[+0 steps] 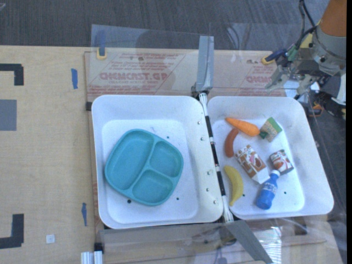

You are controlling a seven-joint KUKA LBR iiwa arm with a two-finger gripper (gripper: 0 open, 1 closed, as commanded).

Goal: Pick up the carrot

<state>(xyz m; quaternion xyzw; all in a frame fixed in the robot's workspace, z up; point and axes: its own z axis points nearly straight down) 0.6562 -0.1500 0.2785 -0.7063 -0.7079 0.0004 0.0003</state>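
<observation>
Orange carrot (242,126), tapered, lying slantwise near the back of the right bin (316,172), gripper (290,77) above the bin's far edge, jaws' state unclear.

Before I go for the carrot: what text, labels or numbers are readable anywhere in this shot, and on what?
"CHEMCAST GP", seen mirrored in faint red print on the clear sheet behind the bins; best reading only.
Printed labels on the small carton, the can, the blue bottle and the green box: too small and blurred to read.
</observation>
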